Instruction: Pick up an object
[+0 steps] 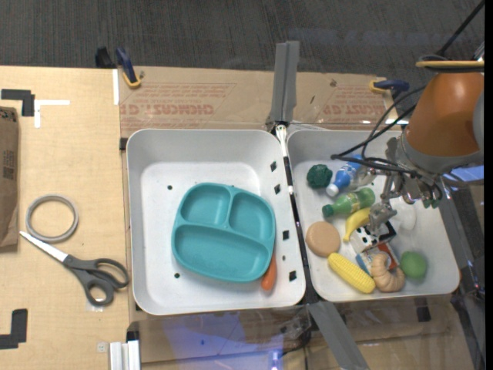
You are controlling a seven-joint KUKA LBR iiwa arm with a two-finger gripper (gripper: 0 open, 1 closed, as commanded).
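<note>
- Far to the claw's left, off the bins on the wooden bench, lie one roll of clear tape [51, 216] and one pair of grey-handled scissors [77, 267].
- Still well to its left, the left white bin [146, 160] holds one teal plastic divided plate [223, 232], and one orange carrot-like piece [269, 276] sits at the plate's lower right edge.
- The right white bin [439, 282] holds the rest, all near the claw: one dark green broccoli-like piece [319, 176] and one small blue-and-white bottle [341, 178] to its upper left, one green bottle [350, 202] just to its left, and one round tan bun-like disc [323, 238] to its lower left.
- One small yellow banana [355, 223] lies just beside the claw on its left, its long axis slanting up toward the claw.
- One yellow toy corn cob [351, 273] lies below and left of the claw, its long axis running diagonally down to the right.
- The two-finger gripper [379, 220] hangs low over the cluttered middle of the right bin; whether it is released or clenched I cannot tell, and nothing is plainly seen between the fingers.
- Directly beneath and below it sit one black-and-white spotted item [368, 240] and one tan knobbly piece [383, 271]; to its lower right rests one round green ball [414, 264].
- My judgement: the likeliest target is the spotted item or the banana, both almost under the claw, so only a short descent is called for.
</note>
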